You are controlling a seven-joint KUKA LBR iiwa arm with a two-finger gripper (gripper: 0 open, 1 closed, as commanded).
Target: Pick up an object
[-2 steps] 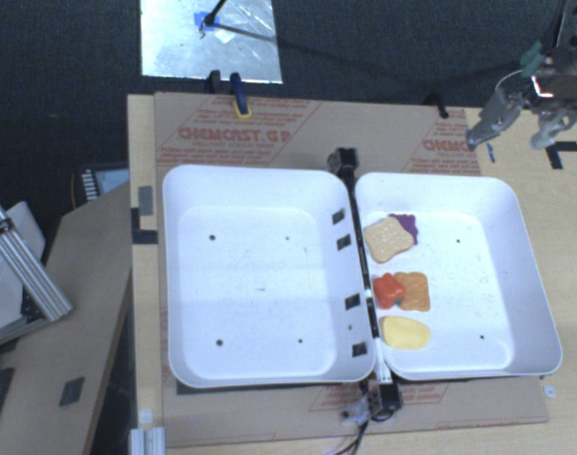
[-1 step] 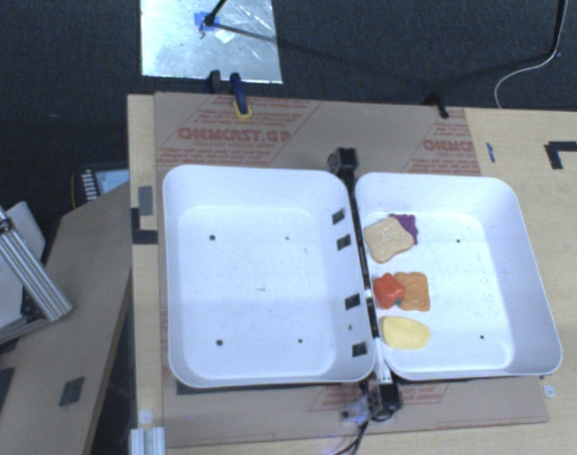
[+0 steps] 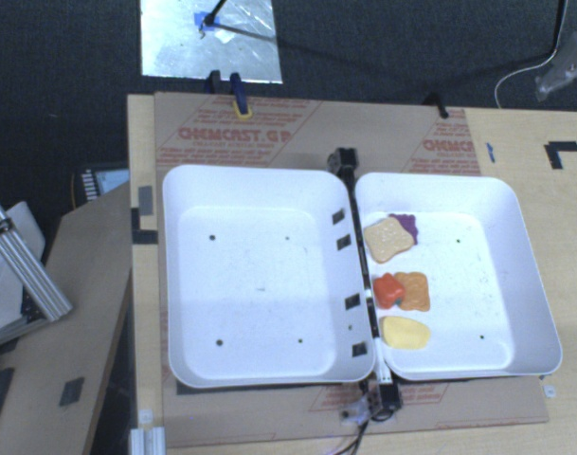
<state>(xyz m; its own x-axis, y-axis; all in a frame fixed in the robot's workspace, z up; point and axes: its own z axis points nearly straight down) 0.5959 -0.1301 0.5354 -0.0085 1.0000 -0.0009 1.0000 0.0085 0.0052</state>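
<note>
Smooth white right bin (image 3: 515, 254): I saw flat tan toast-shaped piece (image 3: 388, 240), purple bit (image 3: 406, 224), red lump (image 3: 387, 290), orange slab (image 3: 414, 291), yellow oval (image 3: 405, 332). Pincer state: couldn't tell.

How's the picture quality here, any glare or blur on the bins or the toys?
Camera view: soft, slightly grainy; the right bin and left bin read bright white, nearly washed out; the foil sheet above glares; the yellow piece and tan toast piece have fuzzy edges and faint shadows.
</note>
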